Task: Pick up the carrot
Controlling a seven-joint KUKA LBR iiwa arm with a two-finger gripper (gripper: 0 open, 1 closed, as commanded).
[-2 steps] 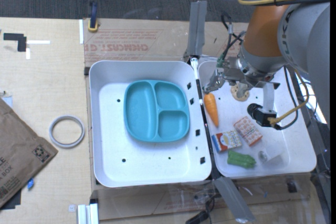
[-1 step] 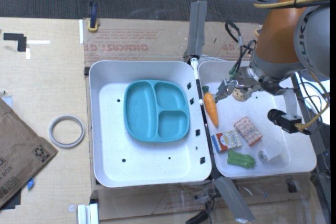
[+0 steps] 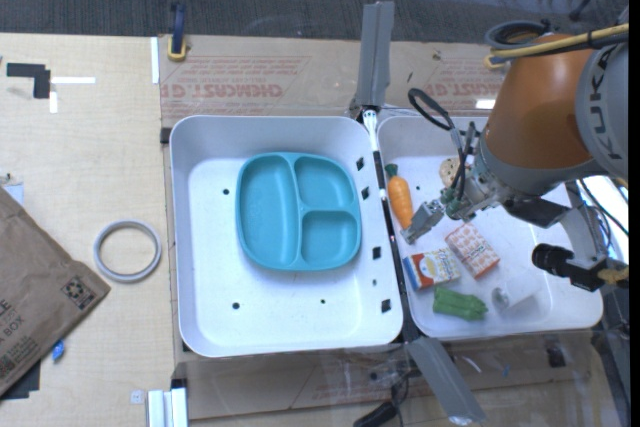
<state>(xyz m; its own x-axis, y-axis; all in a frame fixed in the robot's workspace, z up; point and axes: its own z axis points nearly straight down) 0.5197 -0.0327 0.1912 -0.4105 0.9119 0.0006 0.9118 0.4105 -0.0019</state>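
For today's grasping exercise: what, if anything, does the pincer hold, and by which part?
Nothing is held. The pincer hangs just right of the carrot, with nothing between its fingers.

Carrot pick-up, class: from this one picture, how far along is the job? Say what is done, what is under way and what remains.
Done: the arm has reached into the right bin. Under way: the gripper hangs just right of the carrot, which lies on the bin floor by the left wall. Left: grasping and lifting the carrot.

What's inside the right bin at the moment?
The right bin holds a carrot by its left wall, two small cartons, a green item and a small grey piece. The arm covers its far right part.
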